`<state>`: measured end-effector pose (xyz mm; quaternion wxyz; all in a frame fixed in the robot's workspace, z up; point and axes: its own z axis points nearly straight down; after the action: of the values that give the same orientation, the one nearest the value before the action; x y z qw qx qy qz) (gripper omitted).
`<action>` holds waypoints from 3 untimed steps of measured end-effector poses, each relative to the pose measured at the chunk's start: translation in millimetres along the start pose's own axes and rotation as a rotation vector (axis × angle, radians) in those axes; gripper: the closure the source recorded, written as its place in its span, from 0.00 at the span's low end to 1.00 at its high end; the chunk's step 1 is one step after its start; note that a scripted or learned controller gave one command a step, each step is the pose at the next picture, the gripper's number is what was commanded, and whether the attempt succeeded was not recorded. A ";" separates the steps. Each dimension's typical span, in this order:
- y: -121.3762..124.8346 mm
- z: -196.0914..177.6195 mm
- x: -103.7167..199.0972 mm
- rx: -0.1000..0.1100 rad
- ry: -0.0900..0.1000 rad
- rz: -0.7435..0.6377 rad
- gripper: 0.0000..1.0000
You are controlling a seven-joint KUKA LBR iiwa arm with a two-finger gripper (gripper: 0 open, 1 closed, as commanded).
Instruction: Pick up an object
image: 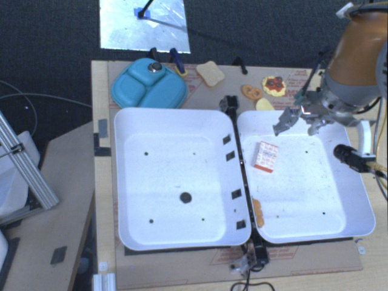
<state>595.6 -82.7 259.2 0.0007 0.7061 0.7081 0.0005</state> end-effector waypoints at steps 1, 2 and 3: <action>62.3 -86.8 39.9 -0.014 0.000 -0.007 0.00; 73.5 -35.1 138.6 0.002 0.003 -0.010 0.00; 71.7 57.9 194.1 0.007 0.002 -0.006 0.00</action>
<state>666.9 111.6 201.4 -0.0027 0.7040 0.7102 -0.0013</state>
